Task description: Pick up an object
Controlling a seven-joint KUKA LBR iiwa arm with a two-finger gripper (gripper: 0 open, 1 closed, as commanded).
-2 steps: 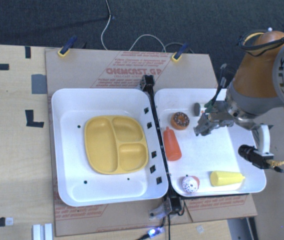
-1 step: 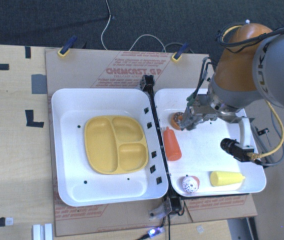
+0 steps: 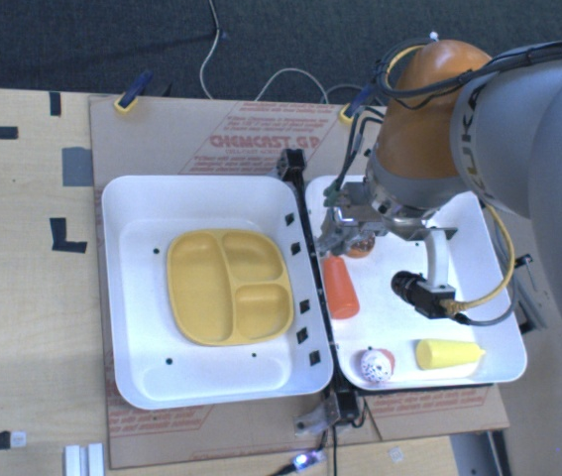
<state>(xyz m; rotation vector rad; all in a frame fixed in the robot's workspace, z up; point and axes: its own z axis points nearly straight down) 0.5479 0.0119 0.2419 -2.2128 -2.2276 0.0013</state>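
Note:
My gripper (image 3: pixel 346 234) hangs low in the right bin (image 3: pixel 479 266), near its left wall, under the orange wrist band. An orange cylinder (image 3: pixel 340 287) lies just below the gripper, along the divider. A small orange-brown object (image 3: pixel 361 247) sits right at the gripper, partly covered by it. A yellow block (image 3: pixel 448 354) lies at the bin's front right, and a white ball with red marks (image 3: pixel 376 365) rests at the front. A yellow divided plate (image 3: pixel 230 286) sits in the left bin (image 3: pixel 132 266).
The arm's grey body and black cable fitting (image 3: pixel 421 294) cover much of the right bin's middle and back. The bins stand on a cardboard sheet (image 3: pixel 251 137) with clamps along the central divider (image 3: pixel 305 266).

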